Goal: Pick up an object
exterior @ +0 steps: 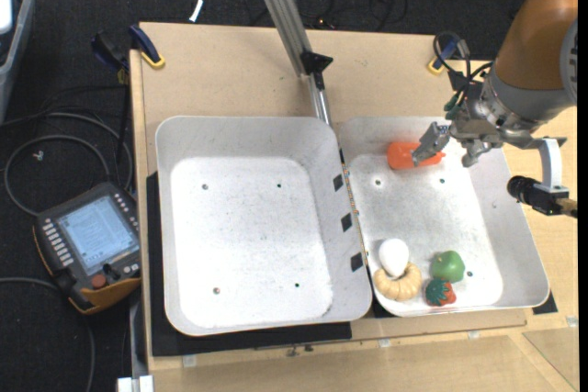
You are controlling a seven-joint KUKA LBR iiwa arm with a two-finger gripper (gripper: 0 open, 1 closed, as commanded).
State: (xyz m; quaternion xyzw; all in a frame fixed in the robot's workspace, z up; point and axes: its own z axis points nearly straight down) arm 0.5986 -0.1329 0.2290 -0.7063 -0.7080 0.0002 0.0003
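In my right bin (pixel 487 225) lie five small things. An orange piece (pixel 401 155) sits near the far wall, just beside my end effector (pixel 450 145), one finger overlapping its right end. At the near edge cluster the rest: a white egg (pixel 394 255) touching a tan, ridged gourd (pixel 398 284) below it, a green apple (pixel 448 265) to their right, and a red strawberry (pixel 439 292) touching the apple's near side.

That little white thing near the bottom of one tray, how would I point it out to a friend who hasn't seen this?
Look in the right-hand white bin, at its near left corner. The white egg-shaped object sits there, touching a tan ridged gourd just below it. It is the one plain white piece; its other neighbours are green and red.
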